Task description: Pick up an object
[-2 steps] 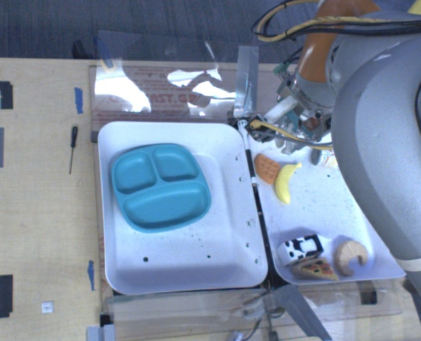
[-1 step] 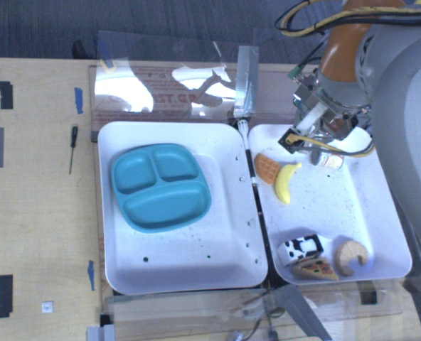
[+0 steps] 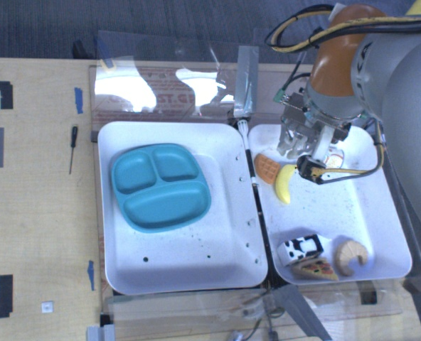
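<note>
Banana (image 3: 284, 182) lies in right bin (image 3: 381, 226), touching waffle piece (image 3: 267, 168). Tool (image 3: 296, 151) hangs just above its upper end; finger state: cannot tell. Step judged: approach, no grasp yet. Next: descend, centre across banana, avoid waffle.

A blue divided plate (image 3: 161, 185) lies in the white left bin (image 3: 225, 261). In the white right bin (image 3: 381, 226), a yellow banana (image 3: 285, 183) sits with an orange waffle (image 3: 267, 168) at its nine o'clock, and a black-and-white spotted toy (image 3: 301, 248) at six.

Grey arm (image 3: 402, 62) from the right, gripper (image 3: 299, 151) low (orange-banded wrist).
</note>
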